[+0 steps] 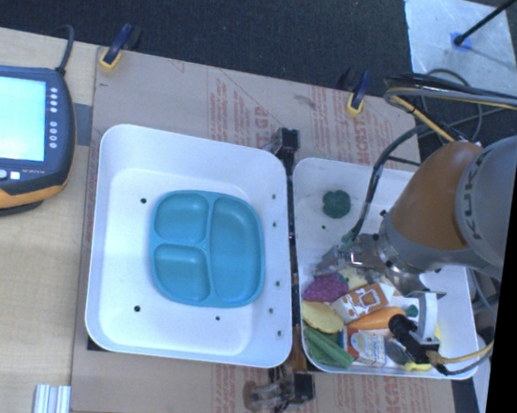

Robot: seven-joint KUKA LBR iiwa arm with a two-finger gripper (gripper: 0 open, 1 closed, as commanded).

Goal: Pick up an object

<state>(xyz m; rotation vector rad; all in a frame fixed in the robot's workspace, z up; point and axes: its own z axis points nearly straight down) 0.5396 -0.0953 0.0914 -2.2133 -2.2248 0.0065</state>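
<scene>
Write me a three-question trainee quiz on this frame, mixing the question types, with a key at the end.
1. True or false: the blue divided plate lies in the left bin.
2. Which bin is the arm working over? A) the left bin B) the right bin C) neither
3. Fill in: the small dark green object sits alone near the ___ end of the right bin, apart from the pile of items at the near end.

Key: 1 true; 2 B; 3 far.
</scene>
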